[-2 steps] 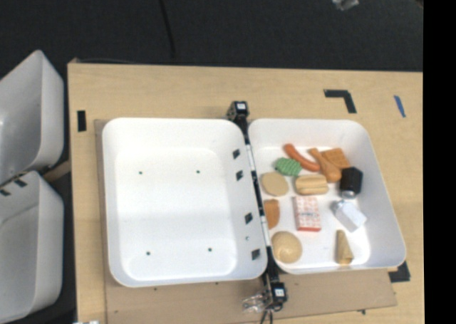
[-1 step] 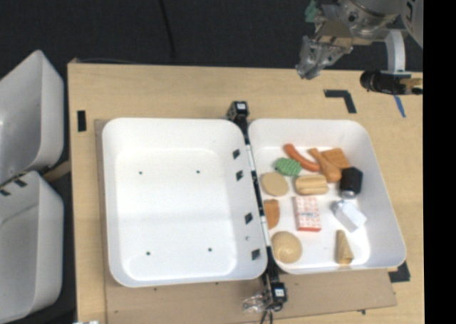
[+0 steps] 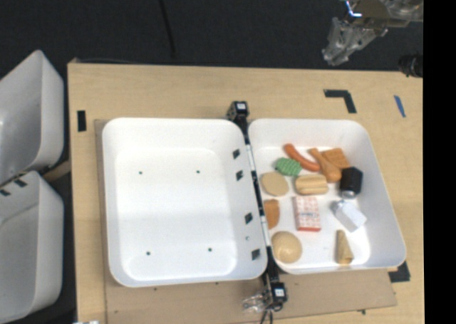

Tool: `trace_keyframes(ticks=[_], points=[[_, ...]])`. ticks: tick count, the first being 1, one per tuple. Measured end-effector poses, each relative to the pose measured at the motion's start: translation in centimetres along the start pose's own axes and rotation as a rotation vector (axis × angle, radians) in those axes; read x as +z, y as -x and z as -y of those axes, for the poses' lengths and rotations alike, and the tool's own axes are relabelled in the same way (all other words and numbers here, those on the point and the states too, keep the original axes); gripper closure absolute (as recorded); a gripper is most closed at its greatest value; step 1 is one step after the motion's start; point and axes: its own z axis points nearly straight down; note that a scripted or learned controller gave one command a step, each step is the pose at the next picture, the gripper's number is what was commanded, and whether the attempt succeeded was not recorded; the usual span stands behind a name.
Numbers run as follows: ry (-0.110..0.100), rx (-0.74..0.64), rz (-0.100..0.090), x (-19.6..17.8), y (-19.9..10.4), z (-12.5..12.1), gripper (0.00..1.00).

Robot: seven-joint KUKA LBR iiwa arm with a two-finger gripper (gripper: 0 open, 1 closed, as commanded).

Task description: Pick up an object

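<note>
From my station I see the objects all gathered in the right-hand shallow white plastic bin [image 3: 370,152]. The long red-orange sausage-shaped piece [image 3: 301,157] lies with its long axis running from upper left down to lower right, and the orange carrot-like piece [image 3: 326,165] just beside it slants much the same way. Below them sit a green ridged piece [image 3: 288,166], a round tan disc [image 3: 274,184], a pale tan bread-roll shape [image 3: 311,185] lying crosswise, a black blocky object [image 3: 350,181], a white and red printed packet [image 3: 308,213] standing lengthwise toward me, a white crumpled piece [image 3: 349,215], a tan wedge [image 3: 344,248] pointing up the bin, and a round beige bun [image 3: 286,246].

The grey metal two-finger gripper [image 3: 340,48] hangs at the upper right, beyond the bench edge and well apart from the bins, fingers angled down and left; I cannot tell how wide they stand.

The left-hand white bin [image 3: 114,173] sits against its neighbour on the light wooden bench [image 3: 178,87], dark floor behind.
</note>
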Motion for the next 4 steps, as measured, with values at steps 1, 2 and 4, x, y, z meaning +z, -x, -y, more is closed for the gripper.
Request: trace_keyframes(ticks=[1, 2, 4], points=[[0.010, -0.002, 0.002, -4.9, 0.8, -3.1, 1.00], [-0.014, 0.002, -0.002, 10.1, 0.9, -2.9, 1.00], [-0.009, -0.002, -0.002, 5.5, 1.0, -3.0, 1.00]])
